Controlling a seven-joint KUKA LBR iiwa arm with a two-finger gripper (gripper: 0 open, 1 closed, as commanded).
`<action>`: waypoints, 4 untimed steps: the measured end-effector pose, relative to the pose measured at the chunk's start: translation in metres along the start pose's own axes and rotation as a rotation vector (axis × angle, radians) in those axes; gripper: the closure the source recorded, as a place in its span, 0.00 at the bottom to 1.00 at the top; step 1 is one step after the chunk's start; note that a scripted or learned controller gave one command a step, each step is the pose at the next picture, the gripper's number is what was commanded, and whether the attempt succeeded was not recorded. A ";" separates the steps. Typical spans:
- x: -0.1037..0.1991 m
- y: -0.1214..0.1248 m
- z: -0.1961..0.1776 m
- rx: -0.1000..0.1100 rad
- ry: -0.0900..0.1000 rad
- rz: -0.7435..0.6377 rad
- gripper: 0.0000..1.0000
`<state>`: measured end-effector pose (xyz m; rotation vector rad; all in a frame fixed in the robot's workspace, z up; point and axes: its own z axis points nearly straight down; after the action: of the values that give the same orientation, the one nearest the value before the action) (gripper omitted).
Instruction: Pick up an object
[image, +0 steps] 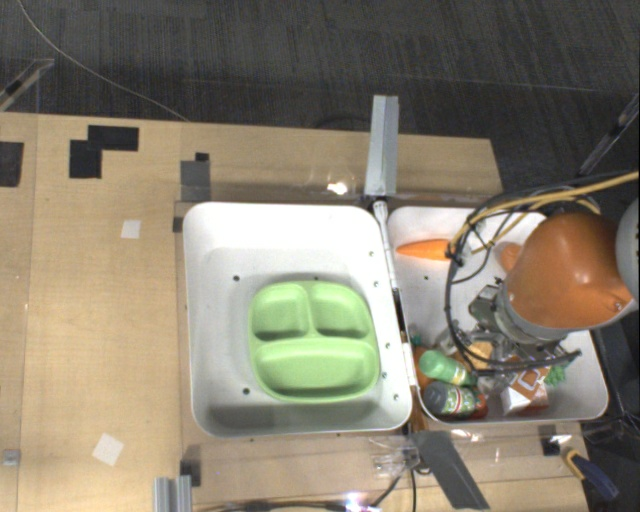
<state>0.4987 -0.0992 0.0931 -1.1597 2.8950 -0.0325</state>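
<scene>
the arm (565, 270) hangs low over the right bin (598, 395), above a heap of small bottles (447, 385) and packets; whether its jaws are wide or narrow, i cannot tell. a green divided tray (314, 338) lies in the left bin (215, 300), and an orange carrot (425, 249) lies at the right bin's far side.

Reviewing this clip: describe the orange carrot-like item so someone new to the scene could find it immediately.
Start at the right white bin, where the arm reaches in. Look to its far left corner, beside the divider: the carrot lies there, a plain orange taper, apart from the green-capped bottles clustered at the near edge.

Green bottle (444, 368) on its side, right bin's (600, 400) near-left corner.
</scene>
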 end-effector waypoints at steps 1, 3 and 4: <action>-0.025 -0.010 0.002 -0.013 0.005 0.036 0.00; -0.049 -0.024 -0.011 -0.005 -0.014 -0.016 1.00; -0.078 -0.043 -0.094 -0.017 0.003 0.126 1.00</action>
<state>0.5817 -0.0753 0.1895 -0.9777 2.9698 -0.0078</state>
